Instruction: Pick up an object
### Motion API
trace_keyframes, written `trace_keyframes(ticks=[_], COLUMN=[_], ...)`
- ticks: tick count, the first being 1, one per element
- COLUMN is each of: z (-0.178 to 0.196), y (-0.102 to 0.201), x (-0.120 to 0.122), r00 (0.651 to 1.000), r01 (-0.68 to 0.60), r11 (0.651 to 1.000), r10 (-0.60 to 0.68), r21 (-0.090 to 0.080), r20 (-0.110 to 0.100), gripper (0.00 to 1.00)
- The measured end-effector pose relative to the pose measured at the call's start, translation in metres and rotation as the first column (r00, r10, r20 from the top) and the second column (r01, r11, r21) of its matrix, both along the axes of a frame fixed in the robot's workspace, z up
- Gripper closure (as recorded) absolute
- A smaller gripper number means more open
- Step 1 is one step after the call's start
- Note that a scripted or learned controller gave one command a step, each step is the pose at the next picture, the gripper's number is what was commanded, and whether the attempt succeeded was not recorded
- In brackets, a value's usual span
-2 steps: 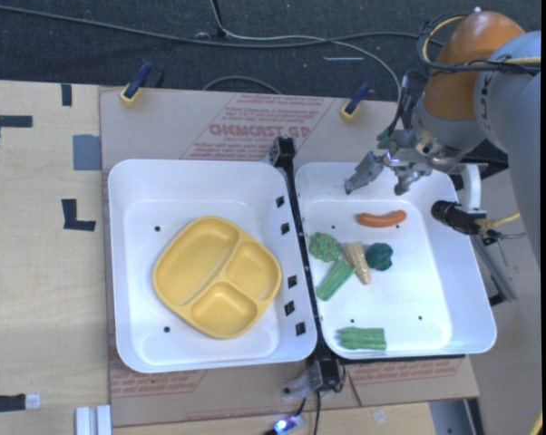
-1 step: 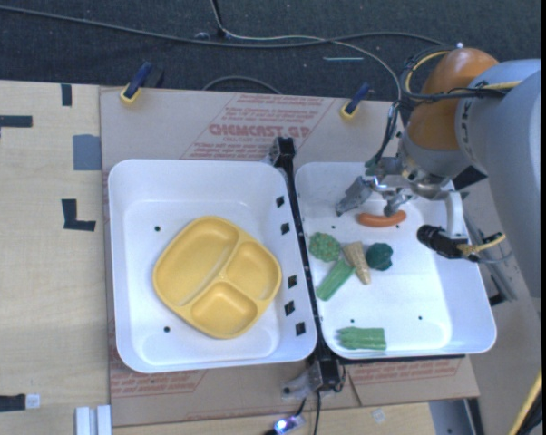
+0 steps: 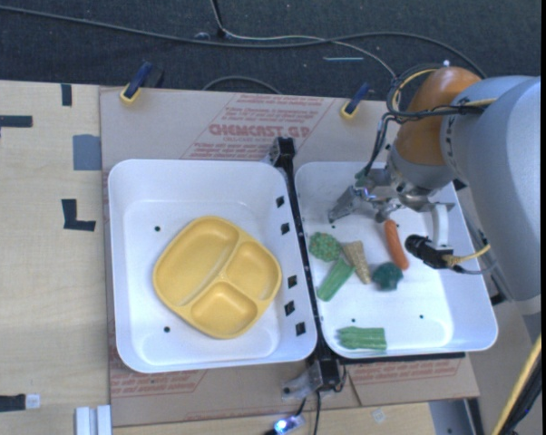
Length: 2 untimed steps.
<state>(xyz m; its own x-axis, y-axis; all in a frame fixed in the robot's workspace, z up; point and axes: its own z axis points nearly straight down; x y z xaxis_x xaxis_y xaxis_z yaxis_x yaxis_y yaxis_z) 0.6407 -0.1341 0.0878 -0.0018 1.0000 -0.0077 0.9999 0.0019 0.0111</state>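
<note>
Reaching in from the right, the grey arm (image 3: 500,179) is seen bent over the right bin (image 3: 436,333), its orange band (image 3: 436,98) lying above the wrist. The bench (image 3: 37,270) is covered in part by a cardboard sheet (image 3: 246,125), on which two shallow white bins are set side by side, touching along a black clipped seam. The left bin (image 3: 128,243) is occupied by a yellow divided plate (image 3: 217,275), laid flat and turned at a slant.

The gripper (image 3: 364,202) is held low over the upper part of the right bin; whether its claw is wide or narrow cannot be told, and nothing is seen between its tips. Just below and to its right an orange carrot-shaped piece (image 3: 395,244) is lying, close to the wrist. Near the bin's middle a loose cluster is formed by a green leafy piece (image 3: 325,246), a long green pod (image 3: 334,281), a tan ridged piece (image 3: 357,260) and a small dark green lump (image 3: 387,276), set close together, some touching. Well apart from these, near the front wall, a green ridged piece (image 3: 362,338) is lying alone. Two blue-and-yellow clamps (image 3: 135,82) are fixed at the cardboard's far edge.
</note>
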Motion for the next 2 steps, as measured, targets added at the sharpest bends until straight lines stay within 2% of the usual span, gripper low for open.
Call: trace_keyframes(ticks=[1, 2], z=[0.007, 0.060], y=[0.002, -0.006], x=[-0.002, -0.008], r00=[1.000, 1.000], r01=[0.000, 0.001], r11=[1.000, 1.000], r10=[0.000, -0.001], r21=[0.003, 0.007], r20=[-0.009, -0.008], gripper=[1.00, 1.00])
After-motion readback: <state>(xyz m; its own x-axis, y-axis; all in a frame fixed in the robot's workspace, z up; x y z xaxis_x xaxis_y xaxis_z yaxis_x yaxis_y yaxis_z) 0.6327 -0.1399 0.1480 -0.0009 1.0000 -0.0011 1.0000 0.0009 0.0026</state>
